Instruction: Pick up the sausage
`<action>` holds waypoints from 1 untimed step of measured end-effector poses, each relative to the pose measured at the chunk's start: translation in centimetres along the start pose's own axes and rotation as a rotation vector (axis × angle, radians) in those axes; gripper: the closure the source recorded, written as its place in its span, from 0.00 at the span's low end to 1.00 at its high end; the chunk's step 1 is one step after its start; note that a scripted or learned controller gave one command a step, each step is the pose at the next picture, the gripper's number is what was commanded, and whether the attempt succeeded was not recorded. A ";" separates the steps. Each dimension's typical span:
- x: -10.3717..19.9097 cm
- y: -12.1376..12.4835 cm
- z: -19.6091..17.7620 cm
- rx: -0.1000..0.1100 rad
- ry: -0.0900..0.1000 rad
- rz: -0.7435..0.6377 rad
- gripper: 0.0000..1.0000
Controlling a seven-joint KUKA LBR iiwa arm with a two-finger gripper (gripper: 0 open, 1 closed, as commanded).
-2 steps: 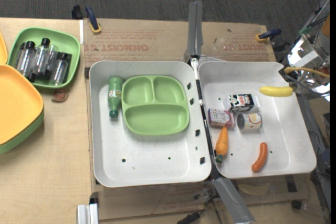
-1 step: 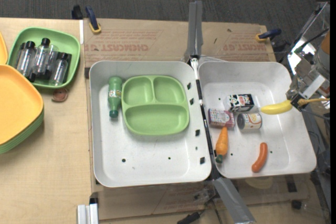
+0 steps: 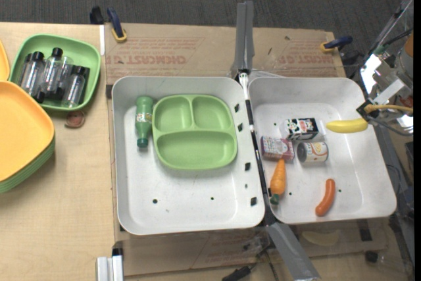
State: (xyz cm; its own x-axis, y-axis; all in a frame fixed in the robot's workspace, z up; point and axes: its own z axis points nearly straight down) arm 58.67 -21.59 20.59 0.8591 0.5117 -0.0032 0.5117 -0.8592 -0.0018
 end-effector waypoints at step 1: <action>-3.3 -1.2 1.6 0.002 0.000 -0.148 1.00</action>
State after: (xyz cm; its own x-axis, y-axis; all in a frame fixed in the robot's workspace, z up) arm 55.24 -22.22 19.02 0.7742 0.6329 -0.0030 0.6329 -0.7742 -0.0042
